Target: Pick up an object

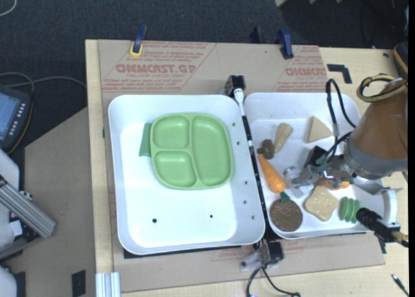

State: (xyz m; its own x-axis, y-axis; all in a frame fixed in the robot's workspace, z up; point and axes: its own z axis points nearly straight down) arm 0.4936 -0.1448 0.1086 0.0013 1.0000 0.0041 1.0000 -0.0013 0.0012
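So we're looking down on two white bins on the bench. The left bin point(130, 179) has a green tray point(192, 150) with three compartments lying in its upper half, and a darker green bit peeks out at the tray's left edge.

The right bin point(295, 102) is where all the small stuff sits. We see a carrot point(272, 174) lying at a slant just beside the bin's left wall, a brown cookie point(286, 214) below it near the front edge, and a tan cracker point(321, 203) just right of the cookie. A green piece point(348, 209) lies next to the cracker. Further up there's a beige cone-ish piece point(283, 137) with a small dark brown lump point(266, 149) beside its lower end, and a pale wedge point(318, 129) toward the back right.

The arm point(382, 130) comes in from the right and the gripper point(305, 176) is down low in the middle of the right bin, between the carrot and the cracker, just above the cookie. Honestly we can't tell how its jaws stand, it's all a metallic blur down there, and we can't make out anything caught in them. All the items look like they're lying on the bin floor.
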